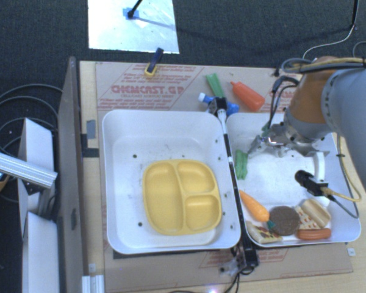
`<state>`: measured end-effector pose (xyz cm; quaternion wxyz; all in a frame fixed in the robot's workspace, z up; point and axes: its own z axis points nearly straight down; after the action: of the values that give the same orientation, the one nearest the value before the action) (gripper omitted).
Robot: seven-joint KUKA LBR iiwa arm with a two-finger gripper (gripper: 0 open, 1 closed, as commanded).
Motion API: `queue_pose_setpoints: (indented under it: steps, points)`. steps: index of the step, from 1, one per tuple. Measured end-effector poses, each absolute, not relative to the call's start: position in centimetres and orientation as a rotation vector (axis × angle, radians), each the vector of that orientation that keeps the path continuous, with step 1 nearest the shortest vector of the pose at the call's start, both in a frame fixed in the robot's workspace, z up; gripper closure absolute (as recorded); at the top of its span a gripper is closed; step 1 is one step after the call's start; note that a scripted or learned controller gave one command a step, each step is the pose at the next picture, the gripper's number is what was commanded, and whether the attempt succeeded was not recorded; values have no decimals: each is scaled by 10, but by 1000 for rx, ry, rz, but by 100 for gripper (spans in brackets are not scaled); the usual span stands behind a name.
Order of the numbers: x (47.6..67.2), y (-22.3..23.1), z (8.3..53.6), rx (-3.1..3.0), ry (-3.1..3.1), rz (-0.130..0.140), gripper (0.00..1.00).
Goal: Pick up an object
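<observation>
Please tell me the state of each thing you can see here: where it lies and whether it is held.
Yellow tray: flat in left bin, compartments bare.
Green piece: at right bin's left wall, free.
Carrot: in right bin, free.
Brown patty: near corner pile, free.
Hot dog: near edge, free.
Tool: low in right bin, grip unclear.

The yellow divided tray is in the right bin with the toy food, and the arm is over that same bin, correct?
Not quite. The camera view shows the yellow divided tray in the left bin, alone. The toy food is in the right bin, and the arm is over that one.
</observation>
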<state>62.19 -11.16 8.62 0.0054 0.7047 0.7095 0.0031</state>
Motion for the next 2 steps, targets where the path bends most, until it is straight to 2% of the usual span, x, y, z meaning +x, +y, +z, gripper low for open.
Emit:
queue_pose_setpoints:
  steps: [1,2]
  points:
    - [672,-175,86,2214,2214,6,0]
    - [670,-172,96,2209,2223,4,100]
